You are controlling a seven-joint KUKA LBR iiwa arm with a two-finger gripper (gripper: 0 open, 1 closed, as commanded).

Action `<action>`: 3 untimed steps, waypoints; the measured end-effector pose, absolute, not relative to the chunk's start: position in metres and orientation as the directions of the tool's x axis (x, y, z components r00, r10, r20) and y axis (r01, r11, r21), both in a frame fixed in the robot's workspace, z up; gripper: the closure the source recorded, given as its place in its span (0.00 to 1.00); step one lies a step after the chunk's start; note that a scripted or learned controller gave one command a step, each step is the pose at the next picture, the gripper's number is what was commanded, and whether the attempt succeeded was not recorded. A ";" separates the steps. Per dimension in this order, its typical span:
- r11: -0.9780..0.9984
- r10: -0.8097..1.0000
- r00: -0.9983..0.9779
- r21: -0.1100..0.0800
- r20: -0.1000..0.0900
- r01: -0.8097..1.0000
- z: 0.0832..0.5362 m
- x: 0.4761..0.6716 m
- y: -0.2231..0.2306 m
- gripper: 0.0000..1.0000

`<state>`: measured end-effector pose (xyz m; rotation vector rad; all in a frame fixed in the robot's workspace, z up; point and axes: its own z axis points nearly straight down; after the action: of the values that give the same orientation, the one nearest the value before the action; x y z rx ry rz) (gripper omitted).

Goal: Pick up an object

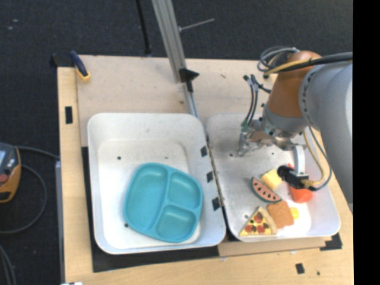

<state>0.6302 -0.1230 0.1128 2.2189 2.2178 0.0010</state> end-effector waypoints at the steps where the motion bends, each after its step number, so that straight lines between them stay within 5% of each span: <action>1: -0.002 1.000 0.002 0.004 -0.001 1.000 0.158 0.626 -0.122 1.00; 3: -0.002 1.000 0.002 0.007 -0.002 1.000 0.252 0.616 -0.128 1.00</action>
<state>0.6162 -0.1279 0.2525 2.2193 2.2150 0.0051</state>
